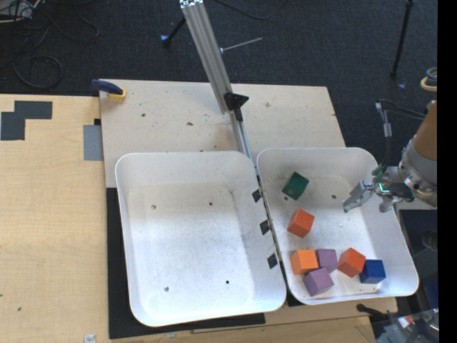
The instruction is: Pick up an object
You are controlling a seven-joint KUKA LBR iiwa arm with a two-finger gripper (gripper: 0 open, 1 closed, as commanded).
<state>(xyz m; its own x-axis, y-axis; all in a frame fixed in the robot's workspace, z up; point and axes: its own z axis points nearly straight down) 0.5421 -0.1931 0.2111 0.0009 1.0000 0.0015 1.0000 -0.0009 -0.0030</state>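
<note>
Bench: two white bins (187, 164) | gripper (355, 200): opening indiscernible, above right bin, nothing held | blocks (300, 222): unpicked, pickup pending

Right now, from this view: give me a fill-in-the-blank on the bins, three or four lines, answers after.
1. All the cubes lie in the ____ bin.
2. The cube nearest that bin's far rim is ____.
3. The blue cube touches a ____ cube.
4. The claw hangs over the right bin's ____ side.

Answers: right; green; red; right
</note>
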